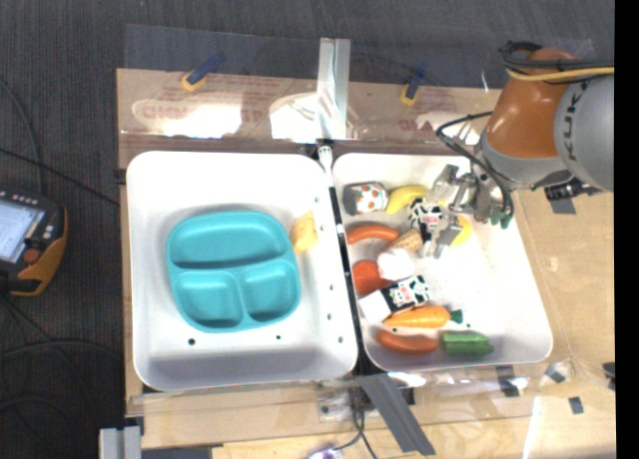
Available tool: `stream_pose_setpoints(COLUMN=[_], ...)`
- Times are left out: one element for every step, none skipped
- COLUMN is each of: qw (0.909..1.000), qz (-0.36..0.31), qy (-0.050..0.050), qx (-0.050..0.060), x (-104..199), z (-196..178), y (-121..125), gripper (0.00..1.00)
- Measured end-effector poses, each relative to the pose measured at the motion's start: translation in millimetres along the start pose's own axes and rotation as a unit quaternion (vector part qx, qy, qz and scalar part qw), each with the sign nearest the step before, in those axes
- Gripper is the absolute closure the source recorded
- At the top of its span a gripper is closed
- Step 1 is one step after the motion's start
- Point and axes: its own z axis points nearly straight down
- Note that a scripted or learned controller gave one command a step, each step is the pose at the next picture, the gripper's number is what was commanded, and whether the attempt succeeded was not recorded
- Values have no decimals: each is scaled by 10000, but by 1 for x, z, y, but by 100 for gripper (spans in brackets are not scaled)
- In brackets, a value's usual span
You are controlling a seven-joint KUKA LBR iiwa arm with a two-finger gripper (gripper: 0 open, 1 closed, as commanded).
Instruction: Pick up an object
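Desk (pixel 559 277), two white bins side by side. Left bin (pixel 150 347): teal divided tray (pixel 235 269) at centre; small yellow item (pixel 304 232) at the bin's right wall. Right bin (pixel 519 307): yellow banana (pixel 404 198), red sausage (pixel 371 232), black-and-white cow-print carton (pixel 407 292), carrot (pixel 419 317), green vegetable (pixel 464 343), plus other small toys clustered left and bottom. Tool (pixel 446 216) in the upper part of the right bin, beside a second cow-print item (pixel 426 216); spread or pressed together cannot be told. Arm (pixel 549 128) at upper right of frame.
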Motion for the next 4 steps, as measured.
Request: stream_pose_setpoints(qw=[9982,9961,9849,9690], qz=[600,871,1726,2465], qy=[2,-111,-135,-159], qx=[10,-40,-66,-76], x=[-16,40,93,119], z=[10,8,7,7], y=[46,33,5,1], gripper=[0,0,0,0])
